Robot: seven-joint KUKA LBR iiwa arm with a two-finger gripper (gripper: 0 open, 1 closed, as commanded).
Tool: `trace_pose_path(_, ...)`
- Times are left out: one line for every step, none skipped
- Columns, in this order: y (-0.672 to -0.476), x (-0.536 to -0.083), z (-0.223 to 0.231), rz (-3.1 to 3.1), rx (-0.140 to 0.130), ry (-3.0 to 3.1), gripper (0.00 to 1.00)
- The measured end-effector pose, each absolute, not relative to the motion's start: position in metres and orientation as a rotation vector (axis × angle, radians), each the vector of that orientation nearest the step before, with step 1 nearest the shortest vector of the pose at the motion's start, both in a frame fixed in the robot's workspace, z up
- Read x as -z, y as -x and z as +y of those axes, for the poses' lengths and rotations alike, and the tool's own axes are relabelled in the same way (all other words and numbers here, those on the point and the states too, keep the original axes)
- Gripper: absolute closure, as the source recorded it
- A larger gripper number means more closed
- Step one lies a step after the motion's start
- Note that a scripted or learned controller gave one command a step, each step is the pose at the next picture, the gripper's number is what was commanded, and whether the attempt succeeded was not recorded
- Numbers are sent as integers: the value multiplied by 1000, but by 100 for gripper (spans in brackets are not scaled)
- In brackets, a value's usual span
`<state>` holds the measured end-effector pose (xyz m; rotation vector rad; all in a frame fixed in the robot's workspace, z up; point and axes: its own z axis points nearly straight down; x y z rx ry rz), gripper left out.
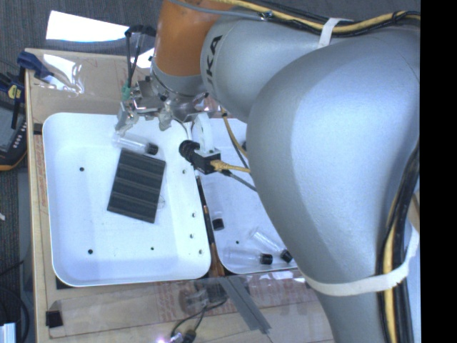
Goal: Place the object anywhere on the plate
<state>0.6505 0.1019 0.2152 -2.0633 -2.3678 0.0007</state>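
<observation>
A dark ribbed rectangular plate (pixel 136 186) lies flat in the left white bin (pixel 71 213). Just beyond the plate's far edge lies a small clear tube with a black cap (pixel 139 145), resting on the bin floor. My gripper (pixel 144 122) hangs directly above the tube at the bin's far side. Its two fingers (pixel 124 122) stand apart, and nothing shows between them. The tube sits a little below the fingertips, off the plate.
The right bin (pixel 235 213) holds several clear capped tubes (pixel 260 256) and a small black piece (pixel 218 224) near its front. A black connector with a cable (pixel 196 154) hangs over the divide between the bins. My large grey arm covers the right side.
</observation>
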Motion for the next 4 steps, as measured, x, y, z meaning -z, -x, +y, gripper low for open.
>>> trace_pose_path(-634, -223, 156, -2317, -3, 2122, 0)
trace_pose_path(-614, -153, 211, -2195, -9, 2244, 0)
trace_pose_path(-589, -207, 193, -2162, -4, 2277, 0)
trace_pose_path(-590, -275, 161, -2116, -2, 2319, 0)
